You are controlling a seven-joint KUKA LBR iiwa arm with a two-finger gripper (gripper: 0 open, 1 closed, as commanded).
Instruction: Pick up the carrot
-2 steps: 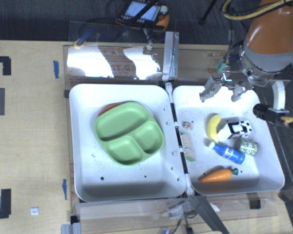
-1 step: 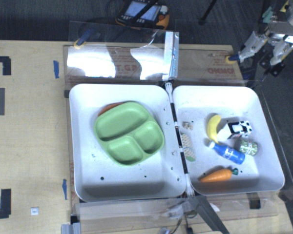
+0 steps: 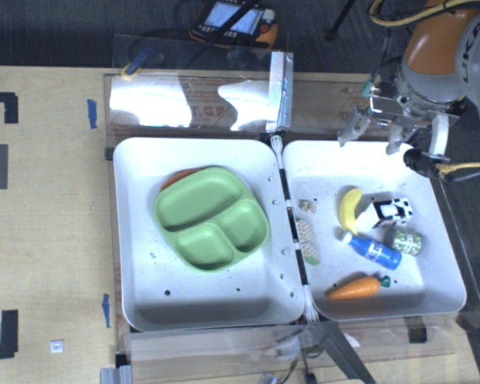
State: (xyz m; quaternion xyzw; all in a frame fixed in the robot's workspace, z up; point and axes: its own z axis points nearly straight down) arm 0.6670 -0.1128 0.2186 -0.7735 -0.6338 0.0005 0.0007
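Observation:
The orange carrot (image 3: 356,288) with a green top lies flat near the front edge of the right bin (image 3: 440,294), its green end pointing right. My gripper (image 3: 374,135) hangs above the back edge of that bin, far behind the carrot. Its two fingers are spread apart with nothing between them.
In the right bin lie a yellow banana (image 3: 350,208), a blue bottle (image 3: 374,251), a black and white toy (image 3: 391,210) and a small can (image 3: 407,242), all just behind the carrot. A green divided plate (image 3: 212,218) sits in the left bin (image 3: 136,238). A clear panel (image 3: 192,94) stands behind.

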